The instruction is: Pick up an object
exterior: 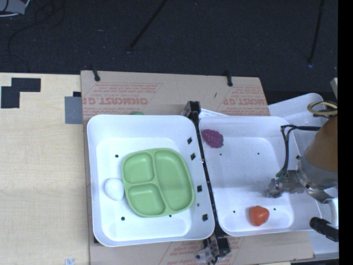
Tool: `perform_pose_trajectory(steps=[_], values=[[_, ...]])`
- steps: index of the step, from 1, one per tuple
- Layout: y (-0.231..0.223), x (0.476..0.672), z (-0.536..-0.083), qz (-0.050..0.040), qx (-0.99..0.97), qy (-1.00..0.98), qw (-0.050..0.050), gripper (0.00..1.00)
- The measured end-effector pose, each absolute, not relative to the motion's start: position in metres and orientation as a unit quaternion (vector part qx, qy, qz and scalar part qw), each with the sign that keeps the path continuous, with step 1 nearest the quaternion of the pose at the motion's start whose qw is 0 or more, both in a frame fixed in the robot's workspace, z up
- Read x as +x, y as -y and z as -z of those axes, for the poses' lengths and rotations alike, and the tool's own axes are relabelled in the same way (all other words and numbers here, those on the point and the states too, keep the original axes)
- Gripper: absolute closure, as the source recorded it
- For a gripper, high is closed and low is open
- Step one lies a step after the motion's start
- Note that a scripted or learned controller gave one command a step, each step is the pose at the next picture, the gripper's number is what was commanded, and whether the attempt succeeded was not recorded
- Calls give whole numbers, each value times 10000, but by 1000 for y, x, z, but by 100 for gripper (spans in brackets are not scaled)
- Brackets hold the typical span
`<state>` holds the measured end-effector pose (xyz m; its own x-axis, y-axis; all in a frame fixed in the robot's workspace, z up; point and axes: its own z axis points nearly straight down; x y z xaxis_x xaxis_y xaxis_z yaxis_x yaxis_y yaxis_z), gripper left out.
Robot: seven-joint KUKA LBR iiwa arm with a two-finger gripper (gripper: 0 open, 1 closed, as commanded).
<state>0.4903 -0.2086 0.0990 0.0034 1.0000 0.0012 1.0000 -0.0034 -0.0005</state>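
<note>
I can see red letters on the brown cardboard (165,95) behind the bins, but they are upside down and too blurry for me to read. More red letters sit on the cardboard's front edge, also unreadable.

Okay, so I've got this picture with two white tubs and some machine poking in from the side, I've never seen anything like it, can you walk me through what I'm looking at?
You're looking down at a slant from one fixed camera above a workbench. The two shallow white tubs sit side by side on cardboard. The left bin holds a green divided plate with three compartments, and a small white egg-like object right beside the plate's left edge. The right bin holds a purple berry-like piece near its far left corner and an orange-red piece near its front edge.

The machine coming in from the right is a robot arm. Its claw is low over the right bin, apart from both pieces there. I see nothing held in it. Its job is to pick up an object.
</note>
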Motion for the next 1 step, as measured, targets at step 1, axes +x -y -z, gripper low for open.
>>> perform_pose_trajectory(steps=[1], values=[[208,492,-141,4,-7068,7074,-4,100]])
